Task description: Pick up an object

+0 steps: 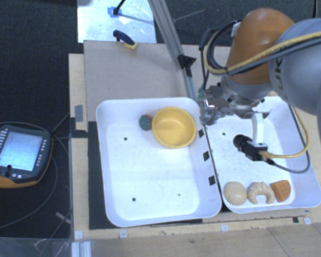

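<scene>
By the far-left corner of the white right bin, the gripper, its opening unclear, should squarely straddle the round yellow plastic bowl.

Even, diffuse overhead light; shadows faint. White bins near blown out. Bright glare on floor, upper left of frame. Arm, upper right, slightly soft. Overall grainy.

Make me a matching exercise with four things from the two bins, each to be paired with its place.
Things:
1 yellow bowl
2 dark green ball
3 croissant
4 pale round lump

Places:
A middle of the row in the right bin
B left bin, far right part
C just left of the bowl
D left end of that row

Pairs: 1-B, 2-C, 3-A, 4-D
</scene>
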You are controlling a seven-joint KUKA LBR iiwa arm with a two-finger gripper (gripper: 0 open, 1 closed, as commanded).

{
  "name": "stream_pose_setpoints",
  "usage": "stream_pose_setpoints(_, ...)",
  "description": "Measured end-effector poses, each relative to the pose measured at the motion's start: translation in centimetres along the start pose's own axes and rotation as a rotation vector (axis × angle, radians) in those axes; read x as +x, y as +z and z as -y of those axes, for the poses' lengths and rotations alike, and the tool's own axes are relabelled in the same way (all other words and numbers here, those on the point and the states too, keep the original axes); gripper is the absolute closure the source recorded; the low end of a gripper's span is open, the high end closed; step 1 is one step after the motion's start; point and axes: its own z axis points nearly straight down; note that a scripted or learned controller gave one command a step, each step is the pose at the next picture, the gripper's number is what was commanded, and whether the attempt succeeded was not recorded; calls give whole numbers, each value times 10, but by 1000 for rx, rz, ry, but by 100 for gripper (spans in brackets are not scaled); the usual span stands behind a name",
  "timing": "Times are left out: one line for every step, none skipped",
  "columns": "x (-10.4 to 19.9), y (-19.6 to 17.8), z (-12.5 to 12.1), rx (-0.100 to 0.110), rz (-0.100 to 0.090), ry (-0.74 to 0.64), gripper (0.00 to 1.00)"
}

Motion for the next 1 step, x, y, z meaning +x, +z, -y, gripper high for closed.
stream_pose_setpoints(37,16,33,2,1,0,100)
